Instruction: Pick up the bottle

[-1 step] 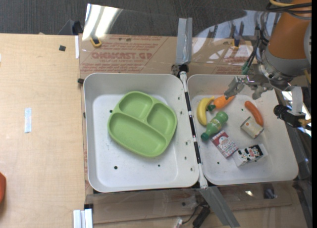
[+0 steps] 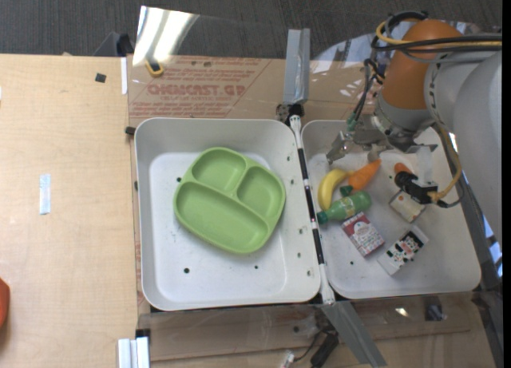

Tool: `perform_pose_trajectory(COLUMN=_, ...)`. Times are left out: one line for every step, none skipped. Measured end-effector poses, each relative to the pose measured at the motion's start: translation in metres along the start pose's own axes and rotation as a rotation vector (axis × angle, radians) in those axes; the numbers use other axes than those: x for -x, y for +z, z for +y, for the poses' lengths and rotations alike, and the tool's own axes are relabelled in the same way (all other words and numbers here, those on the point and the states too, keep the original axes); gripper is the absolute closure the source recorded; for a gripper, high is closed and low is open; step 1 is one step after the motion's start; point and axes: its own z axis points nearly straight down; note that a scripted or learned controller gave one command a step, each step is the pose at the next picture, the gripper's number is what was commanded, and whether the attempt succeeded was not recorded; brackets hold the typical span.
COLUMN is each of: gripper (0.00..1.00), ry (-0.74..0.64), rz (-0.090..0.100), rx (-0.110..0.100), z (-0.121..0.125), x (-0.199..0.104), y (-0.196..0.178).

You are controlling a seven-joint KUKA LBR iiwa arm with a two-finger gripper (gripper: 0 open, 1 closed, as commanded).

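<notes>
A wooden bench top (image 2: 64, 159) fills the left side, with a small pale strip (image 2: 44, 195) lying on it. Behind the bins lies a sheet of brown cardboard (image 2: 207, 83) with red print.

The left bin (image 2: 152, 223) is white and shallow. It holds a light green divided plate (image 2: 230, 199), set a little askew near the bin's middle.

The right bin (image 2: 447, 271) stands directly beside it, their rims meeting. Close to this bin's left wall a yellow banana (image 2: 330, 187) curves upright in the view. Just below it lies the bottle (image 2: 345, 205), green, on its side, slanting from lower left to upper right, one end near the left wall. An orange carrot (image 2: 364, 175) lies just above the bottle's right end, beside the banana. Below the bottle is a red and white packet (image 2: 363, 235), and further right a small black and white box (image 2: 403, 248).

The gripper (image 2: 356, 149) hangs over the back of the right bin, above the carrot and apart from the bottle. Its two fingers (image 2: 337, 151) are spread, with nothing between them. The grey arm (image 2: 471, 87) with its orange band comes in from the right
</notes>
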Motion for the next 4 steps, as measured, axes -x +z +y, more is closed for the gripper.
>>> perform_pose_trajectory(gripper=0.0, ry=0.011, rz=0.001, rx=-0.001, z=-0.054, x=-0.002, y=-0.008)
perform_pose_trajectory(gripper=0.0, ry=0.064, rz=0.001, rx=-0.004, z=-0.105, x=-0.015, y=0.001)
perform_pose_trajectory(gripper=0.0, ry=0.143, rz=-0.001, rx=-0.001, z=0.002, x=-0.023, y=-0.1)
perform_pose_trajectory(gripper=0.0, ry=0.196, rz=0.001, rx=-0.004, z=-0.066, x=-0.002, y=-0.013)
